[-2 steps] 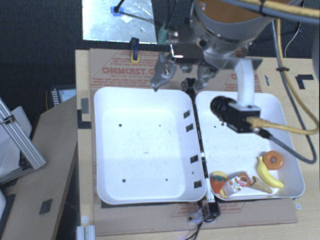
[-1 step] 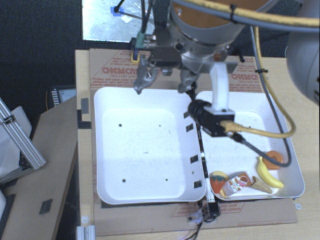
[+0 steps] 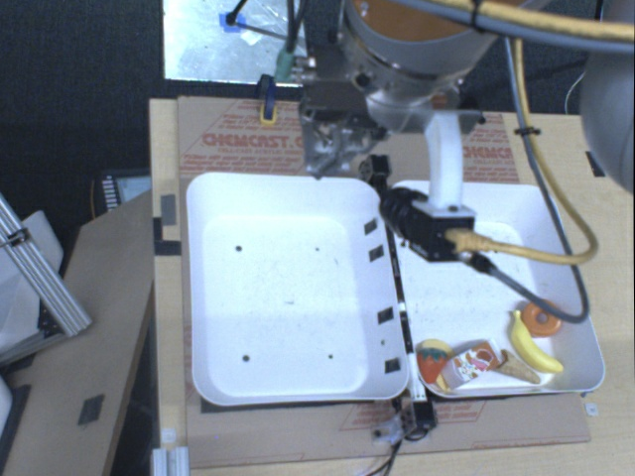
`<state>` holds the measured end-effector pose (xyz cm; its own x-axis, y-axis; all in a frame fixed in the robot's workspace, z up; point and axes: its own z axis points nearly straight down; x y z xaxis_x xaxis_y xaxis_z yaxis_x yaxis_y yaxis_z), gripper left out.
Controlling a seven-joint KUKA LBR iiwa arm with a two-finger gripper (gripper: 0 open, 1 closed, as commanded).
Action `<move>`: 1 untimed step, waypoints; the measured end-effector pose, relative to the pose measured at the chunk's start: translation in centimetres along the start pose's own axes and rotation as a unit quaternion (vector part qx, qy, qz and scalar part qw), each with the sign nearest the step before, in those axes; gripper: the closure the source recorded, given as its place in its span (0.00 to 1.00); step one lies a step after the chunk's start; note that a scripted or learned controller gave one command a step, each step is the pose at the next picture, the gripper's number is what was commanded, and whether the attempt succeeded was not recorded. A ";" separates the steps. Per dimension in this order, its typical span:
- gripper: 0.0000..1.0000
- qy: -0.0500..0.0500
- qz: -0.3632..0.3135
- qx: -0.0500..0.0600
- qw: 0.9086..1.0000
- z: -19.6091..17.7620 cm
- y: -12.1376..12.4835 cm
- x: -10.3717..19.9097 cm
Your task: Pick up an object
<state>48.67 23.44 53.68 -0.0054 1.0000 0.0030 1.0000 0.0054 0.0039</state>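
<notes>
At the lower right of the frame, in the near corner of the right bin [image 3: 580, 365], a few small things lie close together: a yellow banana [image 3: 531, 343], an orange round piece [image 3: 541, 318] just behind it, a red-and-white packet [image 3: 468, 363] and an orange-red item [image 3: 433, 358] beside the divider. The left bin [image 3: 213, 266] fills the middle left. Farther up, the hand [image 3: 332, 147] hangs over the counter [image 3: 228, 137] behind the bins' far rims; whether it is released or clenched I cannot tell.

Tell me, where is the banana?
The banana lies in the right bin, near its front right corner, just below an orange toy and right of a small packet.
</notes>
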 end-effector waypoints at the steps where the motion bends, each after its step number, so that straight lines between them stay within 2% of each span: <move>1: 1.00 -0.002 0.007 0.001 1.000 0.1 0.0 -9.5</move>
<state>48.71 13.95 53.55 0.0088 1.0000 -0.0011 1.0000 -0.0088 0.0026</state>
